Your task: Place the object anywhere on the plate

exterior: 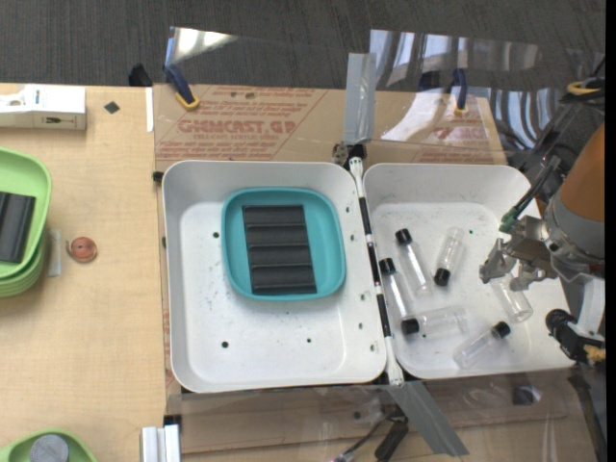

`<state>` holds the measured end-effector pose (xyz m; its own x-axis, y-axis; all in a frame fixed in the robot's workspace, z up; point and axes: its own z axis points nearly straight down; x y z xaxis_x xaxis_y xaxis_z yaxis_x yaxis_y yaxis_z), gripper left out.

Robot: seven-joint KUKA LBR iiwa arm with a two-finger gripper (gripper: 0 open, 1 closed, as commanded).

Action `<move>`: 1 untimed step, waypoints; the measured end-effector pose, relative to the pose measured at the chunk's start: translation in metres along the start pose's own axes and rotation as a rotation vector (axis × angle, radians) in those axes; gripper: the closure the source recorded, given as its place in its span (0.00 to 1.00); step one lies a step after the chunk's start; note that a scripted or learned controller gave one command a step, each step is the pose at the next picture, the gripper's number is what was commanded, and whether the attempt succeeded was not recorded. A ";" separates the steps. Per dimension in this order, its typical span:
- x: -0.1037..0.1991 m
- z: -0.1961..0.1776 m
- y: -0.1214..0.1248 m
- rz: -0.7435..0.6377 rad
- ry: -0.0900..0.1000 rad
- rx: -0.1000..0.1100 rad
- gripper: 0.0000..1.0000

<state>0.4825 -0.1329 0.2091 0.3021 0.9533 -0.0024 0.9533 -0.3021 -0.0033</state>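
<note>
**A:** While your gripper (510,269) hangs over the right edge of the right bin (423,183), take stock of what you are after. Clear vials with black caps lie scattered across that bin's floor, and the teal plate (235,248) sits in the left bin (192,335), left of centre in the frame, with a dark ribbed insert (279,248) in its middle.

**B:** Is anything in the gripper now?

**A:** You cannot tell from this slanted view. The metal at the wrist's end is a tangle, and a vial (517,303) lies just beneath it, but nothing shows clearly whether that vial is clamped or merely lying under it. Treat the grip as unconfirmed.

**B:** How will a vial behave?

**A:** Judging by looks, very light, stiff and smooth-walled, so expect it to roll or squirt out sideways if you pinch off-centre. Clear plastic or glass cannot be told apart here, so assume it could crack.

**B:** Where do you take hold?

**A:** Across the barrel at mid-length, closing at right angles to its long axis. The capped vial (412,260) in the middle of the bin lies apart from its neighbours, an easier pick than the pair near the bottom (438,323).

**B:** And the drop?

**A:** Set it low on the plate; a round vial let go from height would likely roll off.
</note>
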 end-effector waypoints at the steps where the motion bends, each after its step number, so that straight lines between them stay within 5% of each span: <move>1: 0.000 0.000 0.000 0.000 0.000 0.000 0.00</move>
<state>0.4825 -0.1330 0.2091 0.3024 0.9532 -0.0023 0.9532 -0.3025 -0.0031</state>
